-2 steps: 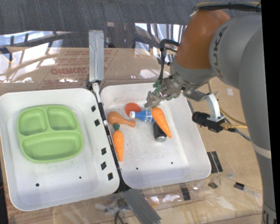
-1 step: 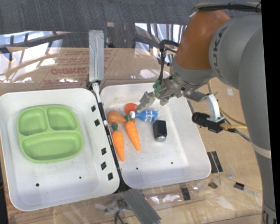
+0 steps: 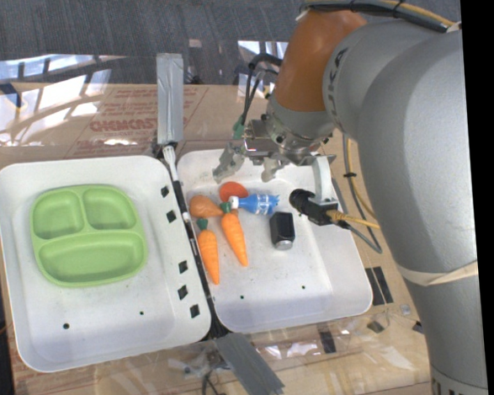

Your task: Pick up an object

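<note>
The end effector (image 3: pixel 246 165) hung spread wide and held nothing — poised over the right bin's (image 3: pixel 338 291) far edge. Below it lay two carrots (image 3: pixel 221 243), a blue bottle (image 3: pixel 256 204) and a dark can (image 3: pixel 282 229); the green tray (image 3: pixel 87 233) sat in the left bin (image 3: pixel 19 310).

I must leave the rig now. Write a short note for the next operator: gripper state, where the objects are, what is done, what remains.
Gripper: open, holding nothing, hanging over the far edge of the right bin.
Objects in the right bin: two toy carrots, an orange-brown rounded piece, a red-orange piece, a small blue bottle and a black can.
Left bin: a green divided plate.
Done: nothing picked yet.
Left: lower onto one object, close, lift.
</note>
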Controlling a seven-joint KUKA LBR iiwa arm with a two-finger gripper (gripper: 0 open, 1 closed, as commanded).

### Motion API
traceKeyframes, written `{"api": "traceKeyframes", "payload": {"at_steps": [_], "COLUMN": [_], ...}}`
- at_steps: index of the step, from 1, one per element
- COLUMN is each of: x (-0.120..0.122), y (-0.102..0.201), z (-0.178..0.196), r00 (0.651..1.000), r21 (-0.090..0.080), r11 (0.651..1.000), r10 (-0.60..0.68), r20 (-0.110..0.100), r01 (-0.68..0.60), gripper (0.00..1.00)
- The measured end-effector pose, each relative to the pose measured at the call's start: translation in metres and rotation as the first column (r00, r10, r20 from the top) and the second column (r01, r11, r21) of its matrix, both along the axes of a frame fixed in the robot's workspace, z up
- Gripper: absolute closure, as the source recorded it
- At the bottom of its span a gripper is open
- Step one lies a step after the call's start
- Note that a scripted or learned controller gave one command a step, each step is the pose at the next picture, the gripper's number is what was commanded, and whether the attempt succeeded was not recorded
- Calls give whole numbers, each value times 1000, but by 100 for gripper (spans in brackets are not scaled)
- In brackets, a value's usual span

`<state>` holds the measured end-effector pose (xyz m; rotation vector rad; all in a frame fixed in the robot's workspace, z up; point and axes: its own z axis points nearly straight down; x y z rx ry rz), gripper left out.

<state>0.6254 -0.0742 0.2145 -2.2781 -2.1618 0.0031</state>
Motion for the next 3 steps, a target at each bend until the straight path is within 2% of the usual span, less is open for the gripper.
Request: {"api": "traceKeyframes", "payload": {"at_steps": [1, 2, 3], "x": [-58, -59, -129], "y": [-50, -50, -14], "z": [-123, -115, 4], "r00": [998, 998, 978], "r21": [1, 2, 1], "r11": [998, 998, 978], "r10": [-65, -61, 208], "r20": [-3, -8, 0], "r01": [65, 61, -208], "gripper": [0, 100, 100]}}
